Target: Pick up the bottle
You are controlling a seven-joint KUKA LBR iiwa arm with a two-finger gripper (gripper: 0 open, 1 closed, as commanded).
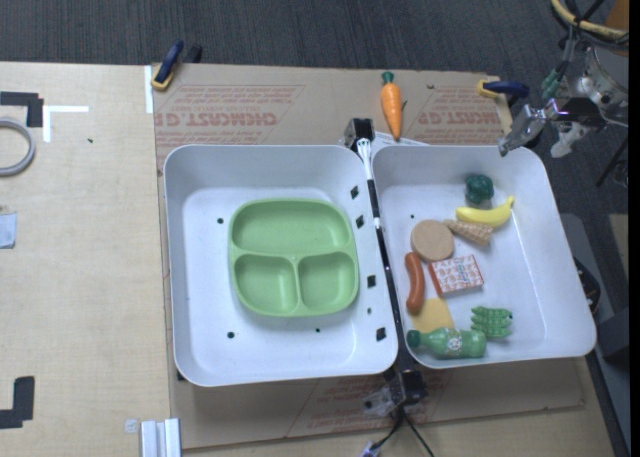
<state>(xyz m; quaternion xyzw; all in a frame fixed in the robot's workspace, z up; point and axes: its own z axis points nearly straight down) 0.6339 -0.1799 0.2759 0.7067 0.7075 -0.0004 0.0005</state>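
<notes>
Green bottle [447, 343], orange carrot [390, 104], yellow banana [484, 214].

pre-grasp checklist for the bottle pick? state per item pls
1. Bottle located: green bottle lies on its side at the right bin's near edge. ok
2. Gripper over bottle: no, it sits above the bin's far right corner. not ok
3. Finger opening: cannot tell
4. Clearance: green toy and yellow wedge crowd the bottle. not ok
5. Bottle held: nothing between the fingers. not ok
</notes>
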